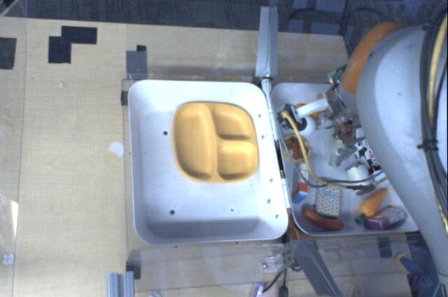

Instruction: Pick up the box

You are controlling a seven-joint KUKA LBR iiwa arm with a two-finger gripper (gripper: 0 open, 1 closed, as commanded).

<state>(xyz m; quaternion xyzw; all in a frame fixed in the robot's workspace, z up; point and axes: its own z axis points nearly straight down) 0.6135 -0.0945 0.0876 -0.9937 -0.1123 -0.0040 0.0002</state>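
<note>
box (pixel 327 201), small, flat and speckled with a fine dot pattern, lies near the front of the right bin (pixel 308 94), just below the hand (pixel 341 140) and apart from it. the hand hangs low over the middle of that bin, a cluster of metal parts pointing down and toward the left; whether it is open or closed cannot be told, and nothing is seen in its hold. behind it the smooth grey arm (pixel 402 127) sweeps in from the right, bulky and rounded, with its orange band (pixel 365 57) above the wrist. around the box sit a glossy red sausage shape (pixel 323 220) at the bin's front edge, an orange carrot-like piece (pixel 372 202) tilted to the right, and a purple item (pixel 383 220) just beside it. the left bin (pixel 150 169), shallow, white and round-cornered, carries a yellow moulded tray (pixel 215 140) with three soft-edged compartments. both bins rest on a pale wooden worktop (pixel 70 148).
</note>
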